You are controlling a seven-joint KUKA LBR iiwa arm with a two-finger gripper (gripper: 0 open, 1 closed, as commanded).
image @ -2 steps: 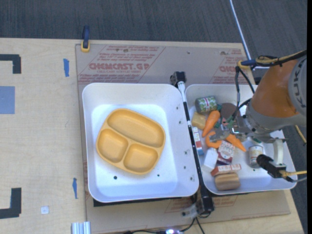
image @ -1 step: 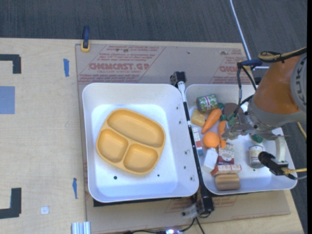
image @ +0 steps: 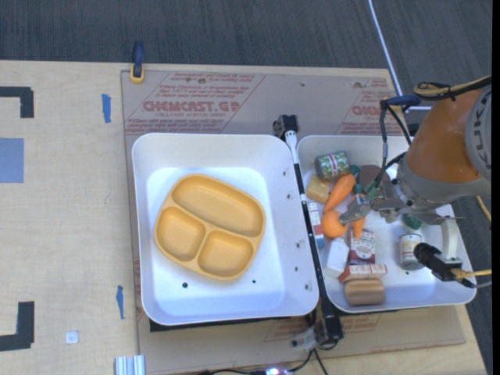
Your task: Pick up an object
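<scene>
The arm [image: 445,143] is seen reaching in over the right bin [image: 461,283], its orange band covering that bin's far right corner. The gripper [image: 361,208] is lowered among the cluttered items, and its tips are lost against them; whether anything is pinched cannot be told from this angle.

Right at the gripper, an orange carrot [image: 339,191] is laid at a slant, with a second rounder orange piece [image: 333,225] just below it; the two are touching or nearly so, and contact with the gripper cannot be made out. Beyond the gripper, towards the bin's far wall, a small can with a green label [image: 332,164] is lying on its side, and a pale yellow block [image: 317,190] is tucked beside the carrot. Nearer the camera than the gripper, a red-and-white packet [image: 362,248] is found, then a flat boxed item [image: 362,271] and a tan, bread-like block [image: 364,291]. To the arm side of the gripper, a small tin [image: 408,250] is standing, partly overlapped by a black cable fitting [image: 433,260].

Well away on the gripper's far side, the left bin [image: 148,162] is holding a yellow divided tray [image: 209,226] with three compartments. The arm is cut off by the frame's edge.
</scene>
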